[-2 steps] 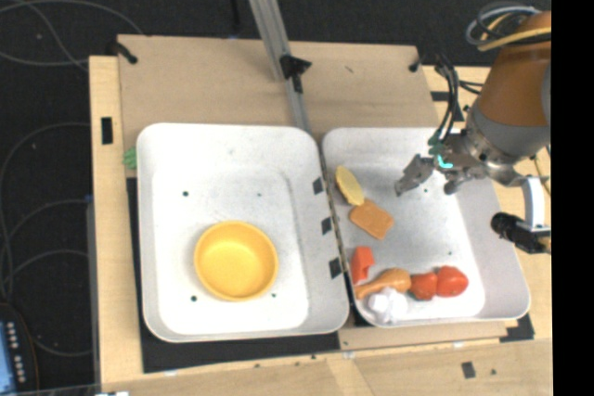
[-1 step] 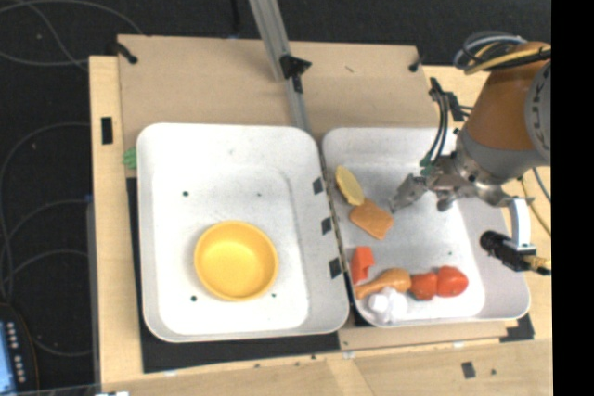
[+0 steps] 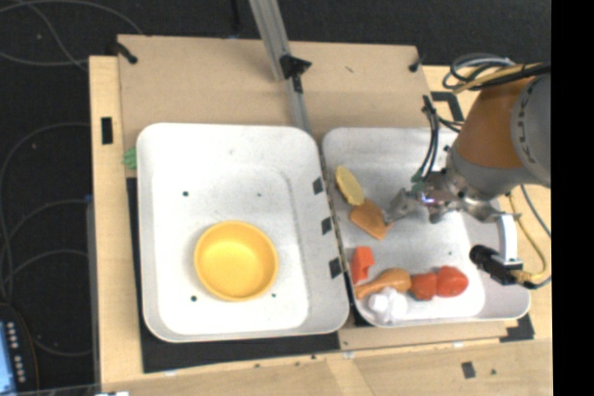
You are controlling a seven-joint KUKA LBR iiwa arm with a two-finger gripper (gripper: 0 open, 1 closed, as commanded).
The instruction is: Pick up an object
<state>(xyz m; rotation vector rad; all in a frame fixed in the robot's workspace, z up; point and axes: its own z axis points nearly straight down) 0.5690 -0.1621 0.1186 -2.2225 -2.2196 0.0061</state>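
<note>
The right bin (image 3: 399,153) holds several small objects: a yellow piece (image 3: 350,185) near its left wall, an orange-brown wedge (image 3: 368,218) just below it, a small orange-red piece (image 3: 362,261), an orange-tan piece (image 3: 387,280), a white lump (image 3: 388,304) and a red tomato-like object (image 3: 444,283) along the front. My gripper (image 3: 416,202) hangs over the middle of this bin, right of the wedge. Nothing shows between its fingers.
The left bin (image 3: 186,162) carries a yellow bowl (image 3: 236,260) toward its front. A grey metal pole (image 3: 264,5) slants in from the top to the gap between the bins. Cables loop around the arm (image 3: 492,139) at the right.
</note>
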